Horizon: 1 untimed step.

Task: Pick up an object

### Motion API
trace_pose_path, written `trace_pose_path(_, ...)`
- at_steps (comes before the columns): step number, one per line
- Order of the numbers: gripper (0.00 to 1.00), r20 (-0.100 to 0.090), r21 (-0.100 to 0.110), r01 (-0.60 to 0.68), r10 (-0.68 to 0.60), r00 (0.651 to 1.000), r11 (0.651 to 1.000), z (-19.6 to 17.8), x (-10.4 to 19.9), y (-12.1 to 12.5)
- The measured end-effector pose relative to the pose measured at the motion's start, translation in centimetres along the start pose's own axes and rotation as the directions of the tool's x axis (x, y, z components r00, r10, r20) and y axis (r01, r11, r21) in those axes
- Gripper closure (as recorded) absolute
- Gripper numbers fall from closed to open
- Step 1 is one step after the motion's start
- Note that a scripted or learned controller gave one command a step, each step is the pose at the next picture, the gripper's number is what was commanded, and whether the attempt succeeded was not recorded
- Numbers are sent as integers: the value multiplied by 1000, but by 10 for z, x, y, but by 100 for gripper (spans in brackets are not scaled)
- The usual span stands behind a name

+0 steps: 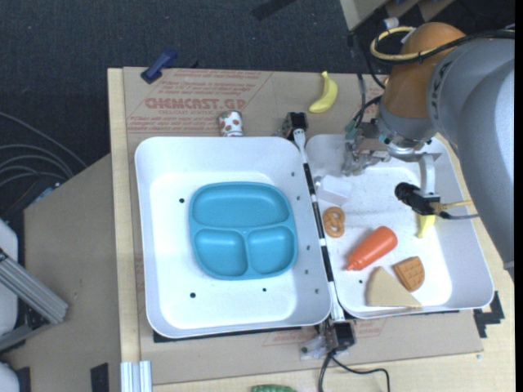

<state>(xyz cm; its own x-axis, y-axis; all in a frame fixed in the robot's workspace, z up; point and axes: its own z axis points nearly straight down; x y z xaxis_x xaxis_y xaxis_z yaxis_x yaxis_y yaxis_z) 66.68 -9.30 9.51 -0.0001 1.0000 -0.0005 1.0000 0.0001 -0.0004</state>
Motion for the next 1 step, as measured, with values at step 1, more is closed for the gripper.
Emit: trace_pose_path(1, 0, 0, 0, 0, 0, 1000, 1000, 0, 0, 0)
